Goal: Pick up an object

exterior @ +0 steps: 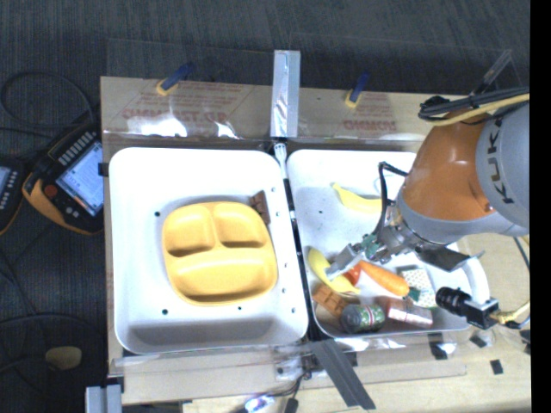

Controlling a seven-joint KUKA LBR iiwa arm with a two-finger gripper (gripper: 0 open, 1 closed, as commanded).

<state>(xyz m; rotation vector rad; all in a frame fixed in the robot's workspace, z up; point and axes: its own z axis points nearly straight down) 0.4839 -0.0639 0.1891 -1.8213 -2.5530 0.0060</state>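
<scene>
One fixed camera looks down at a slant from well above the bench, taking in both shallow white plastic bins [120, 231].

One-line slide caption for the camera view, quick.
KUKA arm's gripper reaches among toys in the right bin; yellow divided tray sits in the left bin.

Arm [465, 179]: cut off by the right edge; it covered much of the right bin [310, 231].
Hand [357, 261]: too small and cluttered to tell the finger state.
Upper banana [353, 198]: right end hidden behind the arm.
Object pile [379, 304]: items overlapped; several too small to identify.
Worktop [215, 101]: right part hidden under the arm.
</scene>
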